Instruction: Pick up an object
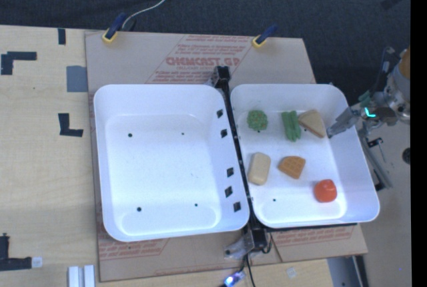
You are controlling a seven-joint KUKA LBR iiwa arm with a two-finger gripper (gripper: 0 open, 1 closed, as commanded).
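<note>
The things I could pick up all lie in the right bin (347, 165). A tan wedge (312, 123) sits near the bin's far right side, just beside a green strip (290, 125) that lies lengthwise, and left of that is a round green clump (257, 121). In the row nearer the camera there is a pale cream block (259, 167) close to the divider between the bins, an orange-brown chunk (292, 166) just beside it, and, apart from those, a red round piece (325, 191) toward the near right corner. None of them touch one another as far as I can tell. My gripper (341, 121) is at the right rim of this bin, close to the tan wedge but with nothing between its fingers; its tip is a dark grey shape against the white wall, and I cannot tell whether it is spread or pressed together. The left bin (160, 165) sits flush beside the right one, with black clips along the seam. Both bins rest on a brown cardboard sheet (200, 62) held by two clamps (115, 29) with yellow and blue ends at its far edge, on a light wooden bench (40, 165).
</note>
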